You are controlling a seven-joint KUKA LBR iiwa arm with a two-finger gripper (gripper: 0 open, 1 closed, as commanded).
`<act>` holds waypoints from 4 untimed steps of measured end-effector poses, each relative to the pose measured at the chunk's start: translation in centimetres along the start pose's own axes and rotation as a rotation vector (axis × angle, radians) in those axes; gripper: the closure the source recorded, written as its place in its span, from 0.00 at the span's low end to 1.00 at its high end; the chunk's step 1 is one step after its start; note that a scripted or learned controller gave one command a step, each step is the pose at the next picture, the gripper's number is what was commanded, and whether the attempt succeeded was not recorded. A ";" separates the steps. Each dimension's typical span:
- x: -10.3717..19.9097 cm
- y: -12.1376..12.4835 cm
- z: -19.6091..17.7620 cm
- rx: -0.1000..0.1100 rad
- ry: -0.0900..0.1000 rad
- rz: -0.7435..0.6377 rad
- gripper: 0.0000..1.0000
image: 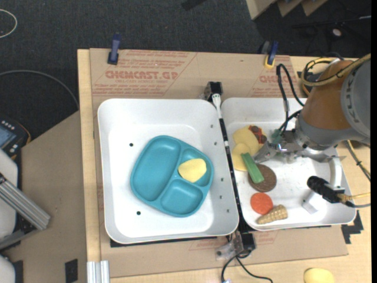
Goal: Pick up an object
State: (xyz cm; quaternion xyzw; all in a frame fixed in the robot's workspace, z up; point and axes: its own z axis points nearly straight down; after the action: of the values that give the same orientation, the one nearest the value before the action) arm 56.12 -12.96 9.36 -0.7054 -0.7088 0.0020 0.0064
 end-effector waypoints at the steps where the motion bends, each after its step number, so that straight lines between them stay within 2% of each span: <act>1: 3.0 -8.7 -7.7 -0.007 -0.002 0.005 0.00; 2: 2.8 -8.2 -8.4 -0.012 -0.006 0.006 1.00; 3: -2.0 -5.4 -3.8 -0.016 -0.009 0.006 1.00; 4: 12.9 -1.9 -9.3 -0.021 -0.002 -0.010 1.00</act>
State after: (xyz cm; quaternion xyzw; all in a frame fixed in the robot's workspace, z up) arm 54.30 -0.15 18.80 -0.7017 -0.7125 -0.0045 -0.0017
